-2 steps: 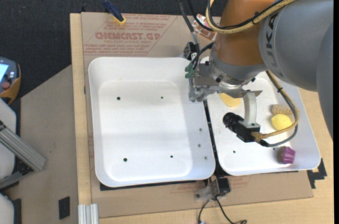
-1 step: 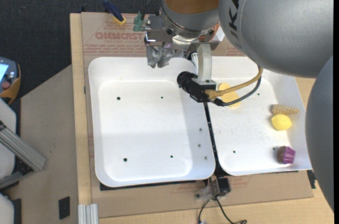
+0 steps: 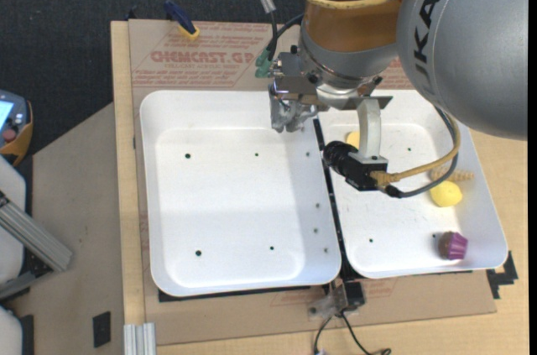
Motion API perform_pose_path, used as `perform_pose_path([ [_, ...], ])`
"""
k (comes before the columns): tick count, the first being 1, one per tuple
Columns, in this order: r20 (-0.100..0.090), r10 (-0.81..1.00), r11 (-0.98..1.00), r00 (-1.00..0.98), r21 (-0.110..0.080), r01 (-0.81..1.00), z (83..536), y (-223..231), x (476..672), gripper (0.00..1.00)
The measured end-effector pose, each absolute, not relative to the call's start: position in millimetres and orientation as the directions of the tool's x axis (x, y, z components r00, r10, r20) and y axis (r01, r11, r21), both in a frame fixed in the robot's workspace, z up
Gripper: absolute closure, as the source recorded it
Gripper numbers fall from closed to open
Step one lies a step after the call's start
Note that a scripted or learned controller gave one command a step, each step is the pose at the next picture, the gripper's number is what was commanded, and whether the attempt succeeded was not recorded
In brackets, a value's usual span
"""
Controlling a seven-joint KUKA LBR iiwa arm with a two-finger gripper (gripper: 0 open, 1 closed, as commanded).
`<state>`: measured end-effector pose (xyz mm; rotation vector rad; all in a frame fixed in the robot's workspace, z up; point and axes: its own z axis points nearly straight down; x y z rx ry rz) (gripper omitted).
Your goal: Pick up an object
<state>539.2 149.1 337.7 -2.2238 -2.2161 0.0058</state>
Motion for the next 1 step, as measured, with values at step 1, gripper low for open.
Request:
perform_pose_path([
  [1,-0.002,1.000,-0.010,0.010,-0.009,1.000,299.1,65.0,487.1,1.00],
])
